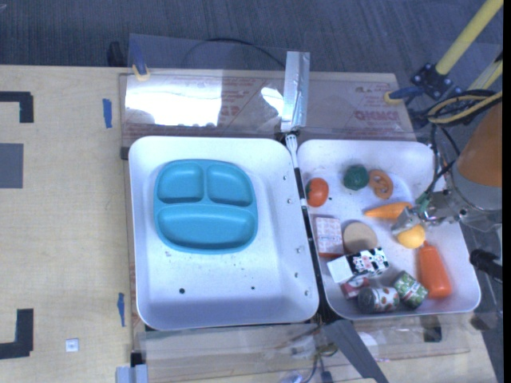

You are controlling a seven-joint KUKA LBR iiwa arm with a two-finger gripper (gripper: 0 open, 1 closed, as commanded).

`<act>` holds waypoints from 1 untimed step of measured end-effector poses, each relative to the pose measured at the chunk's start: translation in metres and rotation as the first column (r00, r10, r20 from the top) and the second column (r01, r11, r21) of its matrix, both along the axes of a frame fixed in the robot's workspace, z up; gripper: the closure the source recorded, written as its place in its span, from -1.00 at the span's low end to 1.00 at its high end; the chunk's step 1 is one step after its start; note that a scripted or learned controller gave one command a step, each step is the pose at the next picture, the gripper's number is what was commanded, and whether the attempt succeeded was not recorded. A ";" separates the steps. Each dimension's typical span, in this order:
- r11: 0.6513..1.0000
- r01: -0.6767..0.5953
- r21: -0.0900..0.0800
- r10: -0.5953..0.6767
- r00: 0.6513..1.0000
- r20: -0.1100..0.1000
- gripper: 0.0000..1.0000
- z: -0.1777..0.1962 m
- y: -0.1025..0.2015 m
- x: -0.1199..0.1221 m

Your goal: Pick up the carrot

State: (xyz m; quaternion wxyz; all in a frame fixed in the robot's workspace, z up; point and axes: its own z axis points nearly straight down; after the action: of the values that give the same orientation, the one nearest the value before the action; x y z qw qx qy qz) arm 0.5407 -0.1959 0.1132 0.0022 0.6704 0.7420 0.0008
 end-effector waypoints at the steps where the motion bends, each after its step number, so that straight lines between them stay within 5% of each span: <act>1: 0.999 0.044 0.003 -0.044 0.999 0.008 1.00 0.119 0.075 0.023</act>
State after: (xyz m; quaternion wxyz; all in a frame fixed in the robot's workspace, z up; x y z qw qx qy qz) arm 0.5641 -0.1211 0.2320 0.0043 0.6866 0.7270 0.0042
